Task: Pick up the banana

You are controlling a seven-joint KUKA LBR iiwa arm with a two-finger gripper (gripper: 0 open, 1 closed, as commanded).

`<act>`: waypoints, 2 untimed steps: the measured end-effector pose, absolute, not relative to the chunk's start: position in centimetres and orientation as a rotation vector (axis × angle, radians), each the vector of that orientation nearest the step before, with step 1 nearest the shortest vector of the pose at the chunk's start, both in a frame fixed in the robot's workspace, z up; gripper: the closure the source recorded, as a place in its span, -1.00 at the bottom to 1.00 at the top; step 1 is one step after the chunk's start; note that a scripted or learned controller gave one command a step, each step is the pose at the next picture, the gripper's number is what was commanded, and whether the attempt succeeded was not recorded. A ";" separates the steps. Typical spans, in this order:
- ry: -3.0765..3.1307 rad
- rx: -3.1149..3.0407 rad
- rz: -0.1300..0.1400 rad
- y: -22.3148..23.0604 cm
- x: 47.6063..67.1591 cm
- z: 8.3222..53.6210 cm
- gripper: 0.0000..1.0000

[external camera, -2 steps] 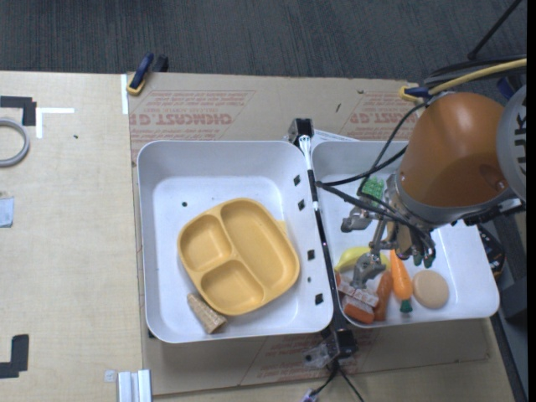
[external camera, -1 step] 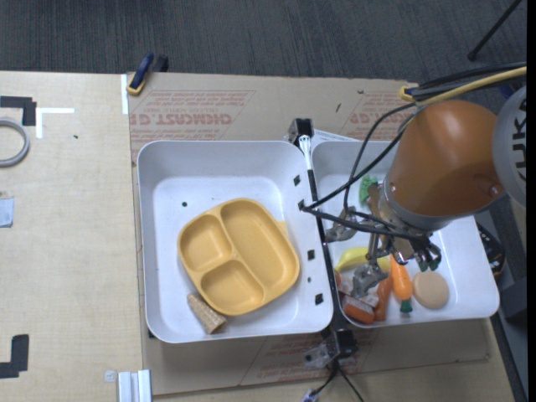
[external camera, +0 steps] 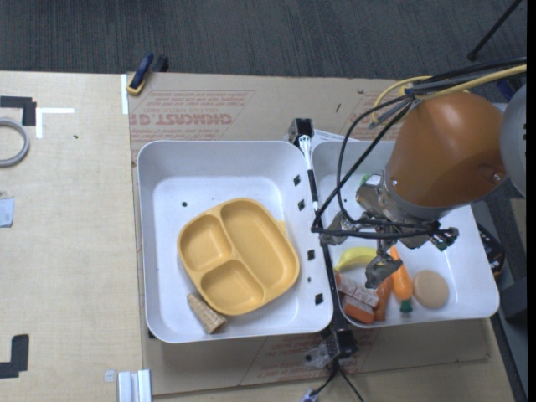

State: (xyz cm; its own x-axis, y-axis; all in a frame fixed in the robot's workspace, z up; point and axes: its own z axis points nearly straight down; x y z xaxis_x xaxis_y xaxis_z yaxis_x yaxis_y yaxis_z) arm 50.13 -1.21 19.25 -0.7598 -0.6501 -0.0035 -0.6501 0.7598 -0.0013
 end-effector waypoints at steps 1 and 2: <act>2.784 -1.449 0.000 -1.4 48.8 19.2 -1.00; 2.535 -1.849 0.000 -1.8 53.2 19.2 -1.00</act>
